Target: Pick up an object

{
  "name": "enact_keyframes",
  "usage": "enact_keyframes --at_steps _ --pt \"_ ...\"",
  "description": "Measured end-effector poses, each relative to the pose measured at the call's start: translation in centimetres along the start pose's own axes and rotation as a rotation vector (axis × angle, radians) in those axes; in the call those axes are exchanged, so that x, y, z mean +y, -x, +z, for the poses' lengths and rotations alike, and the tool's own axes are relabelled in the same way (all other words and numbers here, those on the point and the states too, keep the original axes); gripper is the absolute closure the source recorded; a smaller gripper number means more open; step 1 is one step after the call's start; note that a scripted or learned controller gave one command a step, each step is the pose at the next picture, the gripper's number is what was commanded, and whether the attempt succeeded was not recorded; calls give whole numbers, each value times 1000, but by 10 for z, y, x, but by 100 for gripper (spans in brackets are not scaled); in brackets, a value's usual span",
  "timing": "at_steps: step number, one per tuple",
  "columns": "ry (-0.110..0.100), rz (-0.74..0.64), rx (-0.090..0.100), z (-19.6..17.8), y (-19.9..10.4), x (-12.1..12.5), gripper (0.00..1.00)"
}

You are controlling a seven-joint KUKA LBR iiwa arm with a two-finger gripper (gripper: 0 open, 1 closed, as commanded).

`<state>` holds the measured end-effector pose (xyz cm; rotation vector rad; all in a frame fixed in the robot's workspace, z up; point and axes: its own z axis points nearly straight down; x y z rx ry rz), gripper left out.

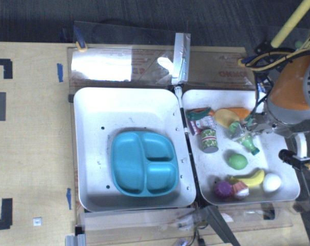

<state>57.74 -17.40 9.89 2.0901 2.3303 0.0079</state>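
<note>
The right bin [216, 99] holds several small items. Among them are a labelled can [209, 140], a green and red packet [198, 116], a yellow-orange piece [228, 117], a green ball [237, 161], a banana [251, 179], a white egg [271, 182] and a purple item [223, 188]. My gripper [251, 127] reaches in from the right and hangs low over the bin's middle right. It is right above a clear and green item [252, 145]. The wrist hides how the jaws stand.
The left bin [124, 106] carries a blue divided tray [143, 163]. A metal divider [181, 55] and clear panels stand behind the bins. Yellow and black cables [263, 58] hang at the upper right near the arm's orange band [293, 88].
</note>
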Motion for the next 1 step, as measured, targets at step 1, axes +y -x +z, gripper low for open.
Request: enact_keyframes --at_steps 1 --pt "-4 153 4 -98 -53 58 100"
